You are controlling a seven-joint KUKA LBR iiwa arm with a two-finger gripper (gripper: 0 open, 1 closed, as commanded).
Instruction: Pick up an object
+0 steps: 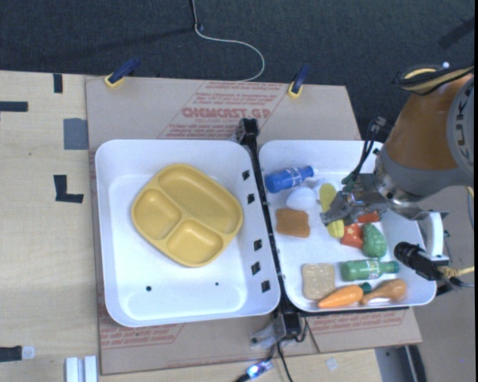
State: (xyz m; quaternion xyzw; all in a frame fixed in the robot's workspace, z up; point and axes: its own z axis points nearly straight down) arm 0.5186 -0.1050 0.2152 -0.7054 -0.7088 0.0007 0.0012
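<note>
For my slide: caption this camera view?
Gripper over toy food in right bin; yellow tray in left bin.

Two white bins [111, 213] are sitting on brown cardboard [143, 106] printed with red lettering. A yellow tray [187, 213] is showing against the left bin's white. In the right bin, a blue bottle [288, 178], a white egg [301, 198], a brown bread piece [293, 223], a tan cracker [318, 278], a green bottle [365, 270] and an orange carrot [341, 296] are lying. The arm [430, 134] is showing orange over grey.
</note>
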